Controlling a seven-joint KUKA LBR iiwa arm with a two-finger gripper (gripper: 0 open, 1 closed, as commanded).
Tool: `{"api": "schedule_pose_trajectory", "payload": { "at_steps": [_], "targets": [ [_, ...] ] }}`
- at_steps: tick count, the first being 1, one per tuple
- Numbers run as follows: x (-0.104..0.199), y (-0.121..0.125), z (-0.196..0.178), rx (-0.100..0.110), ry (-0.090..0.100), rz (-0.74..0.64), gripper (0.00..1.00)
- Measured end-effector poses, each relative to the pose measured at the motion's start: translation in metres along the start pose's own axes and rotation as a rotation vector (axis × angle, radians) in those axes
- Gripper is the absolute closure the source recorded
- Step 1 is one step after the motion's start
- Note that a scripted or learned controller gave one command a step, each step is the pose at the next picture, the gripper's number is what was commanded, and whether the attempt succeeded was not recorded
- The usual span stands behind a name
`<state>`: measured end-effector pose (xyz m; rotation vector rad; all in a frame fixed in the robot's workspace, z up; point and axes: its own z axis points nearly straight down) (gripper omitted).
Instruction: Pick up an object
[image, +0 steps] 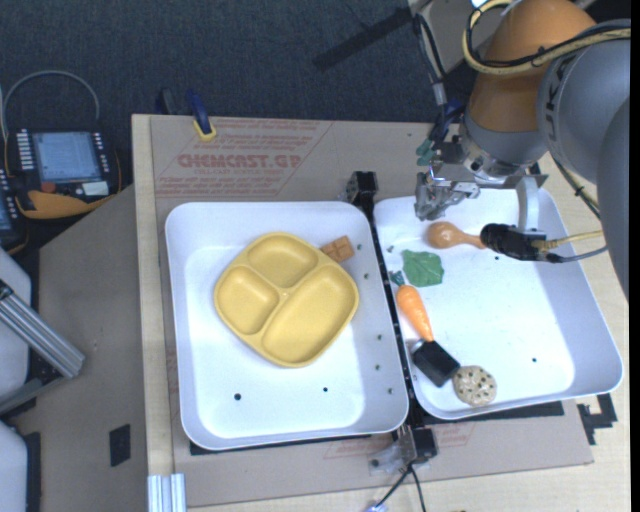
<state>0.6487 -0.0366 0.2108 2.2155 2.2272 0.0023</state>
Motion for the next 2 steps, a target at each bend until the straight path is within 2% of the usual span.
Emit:
{"api": "schedule_pose_trajectory", "payload": {
  "at_steps": [1, 2],
  "targets": [
    [0.049, 0.004, -0.011, -0.002, 0.0, 0.0, 1.0],
    [0.104, 0.001, -0.001, 0.004, 0.001, -0.001, 1.0]
  ]
}}
